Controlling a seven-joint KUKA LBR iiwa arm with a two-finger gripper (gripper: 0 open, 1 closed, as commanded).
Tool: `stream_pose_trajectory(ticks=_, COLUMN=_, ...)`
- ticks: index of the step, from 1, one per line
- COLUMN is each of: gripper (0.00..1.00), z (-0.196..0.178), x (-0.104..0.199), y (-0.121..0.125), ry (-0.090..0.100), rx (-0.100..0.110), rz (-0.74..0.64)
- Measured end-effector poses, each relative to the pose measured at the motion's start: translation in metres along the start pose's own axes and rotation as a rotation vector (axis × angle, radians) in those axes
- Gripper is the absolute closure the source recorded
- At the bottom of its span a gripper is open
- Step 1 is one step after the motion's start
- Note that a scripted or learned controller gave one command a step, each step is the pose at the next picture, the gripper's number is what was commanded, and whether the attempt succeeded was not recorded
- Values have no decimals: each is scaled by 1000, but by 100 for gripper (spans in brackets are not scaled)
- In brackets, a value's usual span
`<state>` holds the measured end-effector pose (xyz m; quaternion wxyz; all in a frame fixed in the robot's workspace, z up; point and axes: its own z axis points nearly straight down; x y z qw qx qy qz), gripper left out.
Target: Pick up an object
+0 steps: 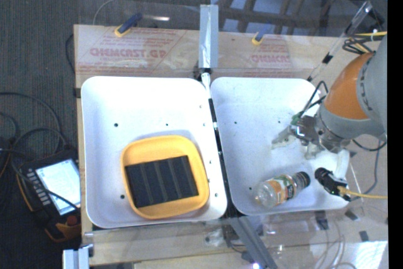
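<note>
A clear plastic bottle (pixel 280 189) with a black cap and an orange-brown label lies on its side near the front of the right bin (pixel 252 104). My gripper (pixel 293 134) hangs low over the right side of that bin, a short way behind the bottle and apart from it. Nothing shows in its grasp. In the left bin (pixel 126 101) lies a yellow rounded-square object (pixel 165 177) with a black ribbed top.
A raised divider (pixel 214 129) separates the two bins. The arm's orange band (pixel 347 94) rises over the right bin's right rim. A tablet and cables (pixel 50 183) sit on the floor to the left of the bench.
</note>
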<state>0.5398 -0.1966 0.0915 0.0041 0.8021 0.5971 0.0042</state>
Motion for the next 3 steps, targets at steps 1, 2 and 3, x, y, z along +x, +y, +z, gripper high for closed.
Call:
stream_pose_trajectory(ticks=1, gripper=0, z=0, x=0, y=0, ry=0, rx=-1, rz=0)
stream_pose_trajectory(ticks=2, gripper=0, z=-2, x=41, y=-63, ry=-5, rx=-12, rz=-293)
stream_pose_trajectory(ticks=3, gripper=0, z=-17, x=-23, y=-23, ry=0, rx=14, rz=-165)
